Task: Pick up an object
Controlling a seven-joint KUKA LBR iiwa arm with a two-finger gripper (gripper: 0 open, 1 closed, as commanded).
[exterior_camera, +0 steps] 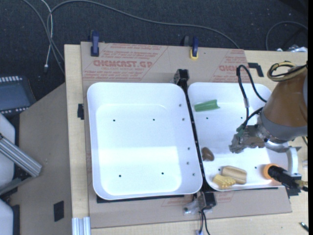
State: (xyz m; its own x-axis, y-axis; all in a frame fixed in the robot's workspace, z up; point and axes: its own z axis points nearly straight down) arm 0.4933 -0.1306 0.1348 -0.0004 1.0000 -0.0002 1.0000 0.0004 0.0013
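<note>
We've got the arm (pixel 288 106) reaching in over the right bin (pixel 220 89), with the jaws (pixel 243 142) hanging low around the middle of it, but honestly we can't tell if they're wide or narrow from this angle. Scattered in that bin we see a green piece (pixel 206 105) up near the far end, a small brown lump (pixel 208 154) by the divider, then a tan roll (pixel 234 172), a yellow corn-looking thing (pixel 224 181) and an orange item (pixel 268 171) along the near edge. The left bin (pixel 142 136) sits just beside it on the surface (pixel 78 131).
</note>
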